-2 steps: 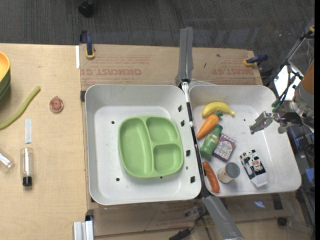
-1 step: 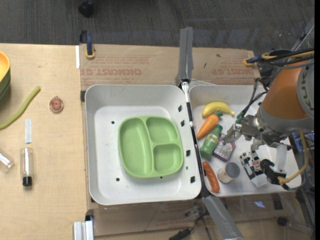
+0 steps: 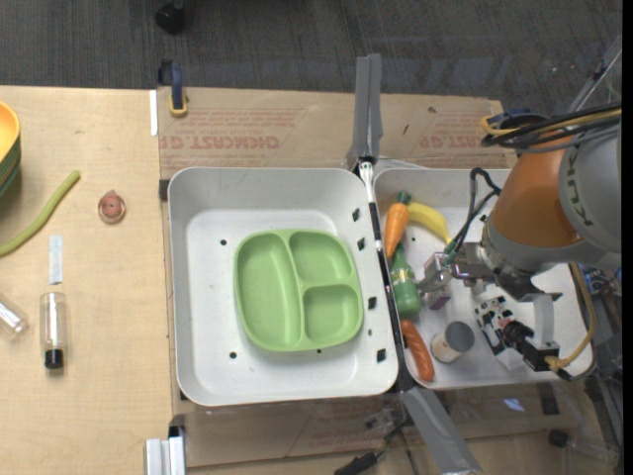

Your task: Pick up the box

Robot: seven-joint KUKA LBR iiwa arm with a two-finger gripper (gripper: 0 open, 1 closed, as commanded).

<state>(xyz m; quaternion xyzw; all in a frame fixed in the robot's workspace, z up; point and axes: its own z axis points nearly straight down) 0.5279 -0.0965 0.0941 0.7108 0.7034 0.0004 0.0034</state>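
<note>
My gripper [image 3: 440,277] hangs low in the right bin [image 3: 425,178], just right of a green bottle [image 3: 404,287]. A small purplish patch sits at the gripper's tip, and I cannot tell what it is. The arm's orange band [image 3: 529,211] and grey wrist cover the middle and right of this bin, hiding whatever lies beneath. Around the gripper lie a carrot [image 3: 395,226], a banana [image 3: 427,218], a red sausage [image 3: 418,352] and a small grey cup [image 3: 455,339]. I cannot pick out the box with certainty.
The left bin [image 3: 198,265] holds a green divided plate [image 3: 297,288]. On the wooden bench to the left lie a green bean [image 3: 45,216], a small pink disc [image 3: 112,206] and two vials [image 3: 52,330]. A black and white fitting [image 3: 504,330] sits below the wrist.
</note>
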